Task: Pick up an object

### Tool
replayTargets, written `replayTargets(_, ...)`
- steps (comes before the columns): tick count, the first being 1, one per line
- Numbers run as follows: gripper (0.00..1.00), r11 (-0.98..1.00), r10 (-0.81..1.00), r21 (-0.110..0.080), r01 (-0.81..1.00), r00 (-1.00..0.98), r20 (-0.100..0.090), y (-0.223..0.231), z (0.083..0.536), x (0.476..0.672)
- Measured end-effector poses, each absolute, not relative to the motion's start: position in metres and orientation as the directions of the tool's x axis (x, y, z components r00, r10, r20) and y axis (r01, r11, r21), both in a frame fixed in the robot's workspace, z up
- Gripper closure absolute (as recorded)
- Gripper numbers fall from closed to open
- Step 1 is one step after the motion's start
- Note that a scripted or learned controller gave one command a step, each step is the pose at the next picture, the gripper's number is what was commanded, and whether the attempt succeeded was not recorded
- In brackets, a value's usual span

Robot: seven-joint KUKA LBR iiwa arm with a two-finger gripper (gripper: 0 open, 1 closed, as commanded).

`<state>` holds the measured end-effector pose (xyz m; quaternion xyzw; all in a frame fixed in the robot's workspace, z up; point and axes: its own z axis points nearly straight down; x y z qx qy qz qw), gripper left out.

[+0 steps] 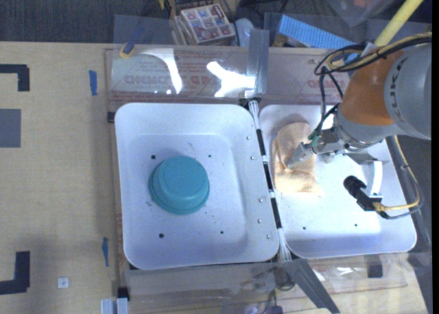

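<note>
- Camera view from above: the arm reaches in from the right, its gripper (300,155) low in the right bin (357,237), on or just over the tan object (293,162).
- Whether the gripper is apart or together I cannot tell — the tip is too small and blurred.
- That tan object lies in the right bin's left half, close to the divider; its long axis runs from the far wall toward the near one.
- It looks soft and light, like cloth or a sponge — likely easy to pinch at an edge, and floppy.
- A teal bowl (180,184) sits upside down in the left bin (137,127), stiff and smooth, harder to grip.
</note>
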<state>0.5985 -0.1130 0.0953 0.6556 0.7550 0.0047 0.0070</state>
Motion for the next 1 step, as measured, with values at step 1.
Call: replayTargets(1, 0.00, 0.200, 0.980, 0.017, 0.980, -0.200, -0.008, -0.0979, 0.0955, 0.6384)
